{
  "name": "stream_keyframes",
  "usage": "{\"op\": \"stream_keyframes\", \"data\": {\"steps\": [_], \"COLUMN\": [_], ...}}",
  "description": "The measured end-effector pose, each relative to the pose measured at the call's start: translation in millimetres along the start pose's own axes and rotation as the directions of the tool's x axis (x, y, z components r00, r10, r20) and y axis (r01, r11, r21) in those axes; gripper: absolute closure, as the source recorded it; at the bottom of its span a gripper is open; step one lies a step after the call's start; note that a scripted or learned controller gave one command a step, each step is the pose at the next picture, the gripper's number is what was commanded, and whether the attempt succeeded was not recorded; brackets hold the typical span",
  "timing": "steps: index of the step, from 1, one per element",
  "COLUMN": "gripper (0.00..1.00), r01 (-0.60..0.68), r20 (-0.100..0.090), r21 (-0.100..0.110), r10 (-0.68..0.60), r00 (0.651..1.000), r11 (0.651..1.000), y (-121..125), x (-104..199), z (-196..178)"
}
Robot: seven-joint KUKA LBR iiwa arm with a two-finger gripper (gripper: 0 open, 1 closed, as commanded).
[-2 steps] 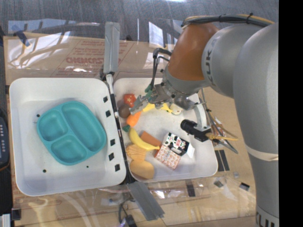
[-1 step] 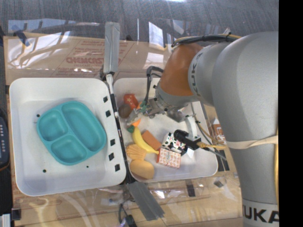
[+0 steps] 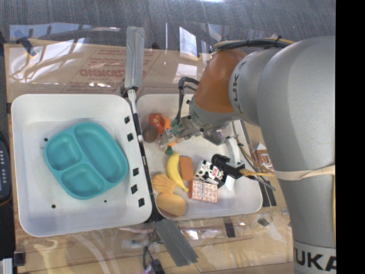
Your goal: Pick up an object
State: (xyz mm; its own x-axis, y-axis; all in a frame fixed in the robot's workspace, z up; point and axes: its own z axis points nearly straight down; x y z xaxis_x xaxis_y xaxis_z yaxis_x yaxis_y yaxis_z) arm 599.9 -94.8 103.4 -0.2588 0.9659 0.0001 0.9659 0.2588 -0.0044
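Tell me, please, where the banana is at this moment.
The banana lies in the right bin, near its middle, just left of an orange block and above a tan rounded item.

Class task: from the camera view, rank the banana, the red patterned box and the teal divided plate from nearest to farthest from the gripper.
Measured from the gripper, at the upper left of the right bin:
1. Banana, just below the gripper in the right bin.
2. Red patterned box, lower in the same bin, toward its front.
3. Teal divided plate, away in the left bin.
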Motion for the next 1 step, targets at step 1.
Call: {"op": "stream_keyframes", "data": {"steps": [1], "gripper": [1.00], "r01": [0.012], "r20": [-0.002], "r21": [-0.009], "r10": [-0.012], "r00": [1.000], "r11": [1.000], "y": [76.7], "x": [75.2], "z": [-92.2]}}
